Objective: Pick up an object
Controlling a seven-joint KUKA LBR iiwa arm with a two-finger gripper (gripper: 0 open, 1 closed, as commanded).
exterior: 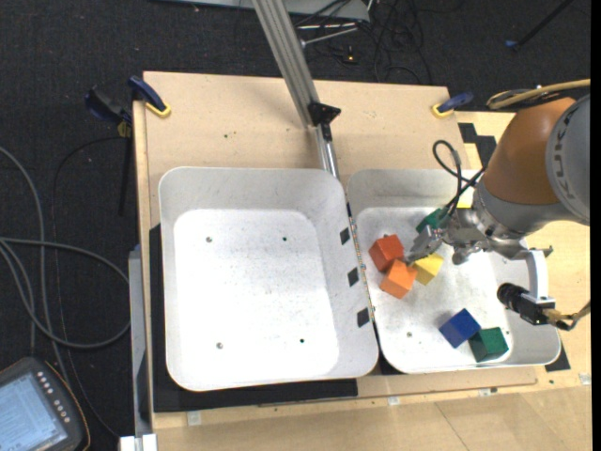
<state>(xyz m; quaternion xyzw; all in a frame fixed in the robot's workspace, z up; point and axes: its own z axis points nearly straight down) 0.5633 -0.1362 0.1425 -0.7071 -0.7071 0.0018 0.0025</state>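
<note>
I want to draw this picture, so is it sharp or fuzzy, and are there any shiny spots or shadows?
Camera view: mostly sharp, the blue block and green block have crisp edges; the arm's orange band carries a soft shine; the left white bin looks evenly lit with faint shadow along its walls; the hand is a little dark and cluttered.

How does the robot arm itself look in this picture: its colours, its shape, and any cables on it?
The arm is thick and rounded, grey with a broad orange band above the wrist. A black cable loops beside the wrist. The claw is a small grey and silver metal assembly, with a green part near its top.
</note>
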